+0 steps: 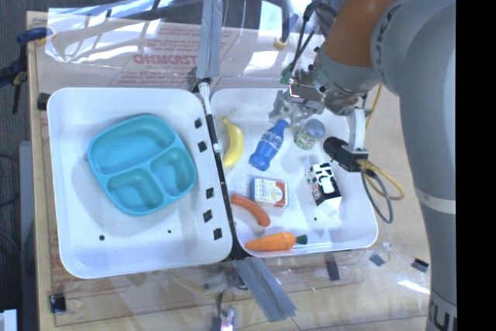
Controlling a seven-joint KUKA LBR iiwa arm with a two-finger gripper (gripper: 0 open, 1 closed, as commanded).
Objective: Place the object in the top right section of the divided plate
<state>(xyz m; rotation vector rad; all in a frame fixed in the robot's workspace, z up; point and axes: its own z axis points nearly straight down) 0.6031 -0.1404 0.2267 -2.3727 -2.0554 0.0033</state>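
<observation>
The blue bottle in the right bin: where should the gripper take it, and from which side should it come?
Probably across the middle of the blue bottle, coming from straight above. It lies on its side, slanted, cap end toward the gripper, so the fingers should close across its narrow width. The banana on one side and the small jar on the other leave some room.

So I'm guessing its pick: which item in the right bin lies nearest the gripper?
The blue bottle: its cap end lies just below the gripper, closer than the small jar beside it.
</observation>
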